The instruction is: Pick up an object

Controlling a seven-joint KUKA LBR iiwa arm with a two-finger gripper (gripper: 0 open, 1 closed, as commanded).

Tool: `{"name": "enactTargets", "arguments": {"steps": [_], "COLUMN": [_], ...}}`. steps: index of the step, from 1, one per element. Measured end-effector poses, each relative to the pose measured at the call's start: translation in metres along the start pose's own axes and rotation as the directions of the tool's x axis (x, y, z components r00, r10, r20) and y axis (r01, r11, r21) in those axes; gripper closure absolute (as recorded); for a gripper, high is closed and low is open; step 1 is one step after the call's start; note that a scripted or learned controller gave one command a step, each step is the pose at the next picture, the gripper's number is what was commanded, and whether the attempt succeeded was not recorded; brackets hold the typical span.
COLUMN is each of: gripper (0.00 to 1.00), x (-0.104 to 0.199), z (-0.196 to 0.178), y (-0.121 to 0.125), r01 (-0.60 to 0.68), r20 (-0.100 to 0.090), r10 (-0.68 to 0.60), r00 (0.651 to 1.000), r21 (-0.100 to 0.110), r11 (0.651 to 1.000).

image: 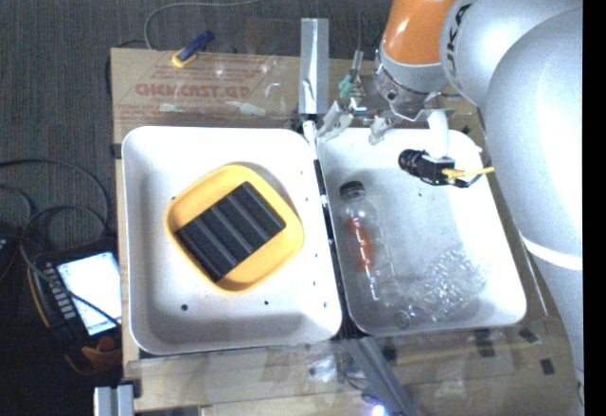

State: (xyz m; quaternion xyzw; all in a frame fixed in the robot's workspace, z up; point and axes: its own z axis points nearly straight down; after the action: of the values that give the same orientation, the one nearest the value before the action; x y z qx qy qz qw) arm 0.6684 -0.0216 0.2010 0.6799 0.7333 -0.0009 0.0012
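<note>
As it lies, the bottle (367, 240) points cap rearward.

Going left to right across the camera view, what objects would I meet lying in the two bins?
Yellow tray with a black ridged insert → clear plastic bottle with a black cap → crumpled clear plastic.

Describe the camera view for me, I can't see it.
The robot's pincer hangs at the back of the right bin, which holds a clear bottle and crinkly plastic. The left bin holds a yellow thing with black ribs.
</note>
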Motion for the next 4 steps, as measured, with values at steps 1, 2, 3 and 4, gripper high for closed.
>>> {"name": "enactTargets", "arguments": {"steps": [1, 2, 3, 4], "gripper": [0.0, 0.0, 0.0, 0.0], "x": [-0.075, -0.166, -0.08, -0.083], "z": [0.059, 0.032, 0.109, -0.008], "y": [-0.087, -0.091, -0.073, -0.105], "r01": [-0.153, -0.134, 0.056, -0.06], "r20": [-0.001, 0.0, 0.003, -0.001], "r10": [0.153, 0.134, -0.056, 0.06], "r00": [0.988, 0.991, 0.998, 0.998], "r21": [0.004, 0.001, -0.012, 0.0], "r11": [0.988, 0.991, 0.998, 0.998]}}
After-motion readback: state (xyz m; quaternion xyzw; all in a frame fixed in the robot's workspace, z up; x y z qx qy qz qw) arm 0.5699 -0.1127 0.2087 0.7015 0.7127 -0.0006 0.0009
